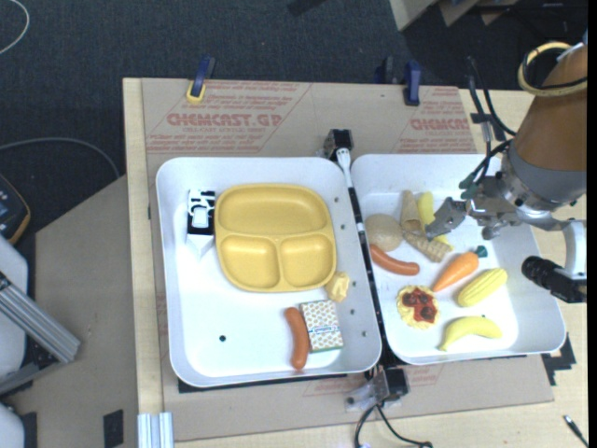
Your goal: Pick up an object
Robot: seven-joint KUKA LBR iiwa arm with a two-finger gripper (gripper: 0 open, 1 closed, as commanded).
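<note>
We judge the step in hand to be the approach to a grasp in the right bin (536,339). The gripper (446,220) hangs low over that bin's upper middle, above a pale ridged piece (424,245) and just beside a small yellow piece (425,205). From this slanted view we cannot tell how far the claw is parted, and we see nothing held in it.

No target is fixed yet. The likely candidates are the ridged piece and the toy carrot (454,271), both close to the claw.

To do the step well, we would:
1. Centre the claw over one item only, since the pieces here lie close together.
2. Close across the narrow axis of an elongated shape.
3. Lift straight up, clear of the bin wall.

The items look like moulded plastic play food, smooth and probably slippery. The carrot tapers. The corn cob (481,287) is knobbly. The banana (469,331) is curved. The sausage (395,263) is a slim cylinder, and the pizza slice (418,306) lies flat and may be hard to grip.

The left bin (182,250) holds a yellow divided tray (275,234), a second sausage (298,337) and a small printed box (323,325).
</note>
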